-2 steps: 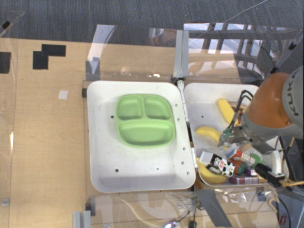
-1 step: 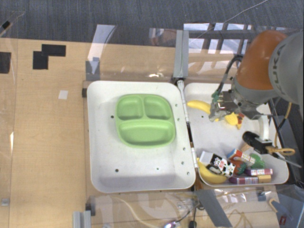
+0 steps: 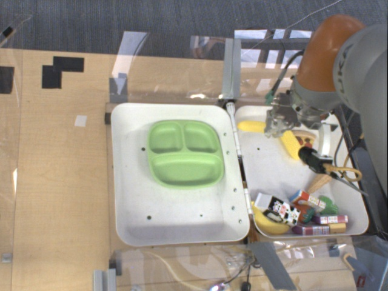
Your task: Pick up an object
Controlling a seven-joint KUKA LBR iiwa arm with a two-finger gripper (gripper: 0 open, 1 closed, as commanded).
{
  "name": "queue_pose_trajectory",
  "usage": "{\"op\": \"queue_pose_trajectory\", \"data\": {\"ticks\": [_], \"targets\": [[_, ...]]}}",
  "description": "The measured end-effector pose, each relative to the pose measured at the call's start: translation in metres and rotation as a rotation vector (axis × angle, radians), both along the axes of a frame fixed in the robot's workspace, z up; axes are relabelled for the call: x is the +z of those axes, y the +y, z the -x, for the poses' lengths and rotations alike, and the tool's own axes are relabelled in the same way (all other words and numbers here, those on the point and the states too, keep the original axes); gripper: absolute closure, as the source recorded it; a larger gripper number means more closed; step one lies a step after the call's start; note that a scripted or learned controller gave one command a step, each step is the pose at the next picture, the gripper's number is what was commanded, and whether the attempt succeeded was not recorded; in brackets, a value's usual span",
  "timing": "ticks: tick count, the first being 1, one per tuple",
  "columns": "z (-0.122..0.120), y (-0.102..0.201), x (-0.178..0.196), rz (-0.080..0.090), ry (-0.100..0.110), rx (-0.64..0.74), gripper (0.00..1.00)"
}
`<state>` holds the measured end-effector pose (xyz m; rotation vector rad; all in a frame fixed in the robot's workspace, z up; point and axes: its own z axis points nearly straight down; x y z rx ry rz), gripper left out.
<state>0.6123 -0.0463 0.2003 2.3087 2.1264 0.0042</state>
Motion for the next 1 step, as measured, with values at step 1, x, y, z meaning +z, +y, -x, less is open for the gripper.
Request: {"op": "queue_pose_trajectory", "data": {"ticks": [1], "targets": [[-0.0574, 0.0328, -0.0162, 0.000, 0.001, -0.003, 1.00]]}}
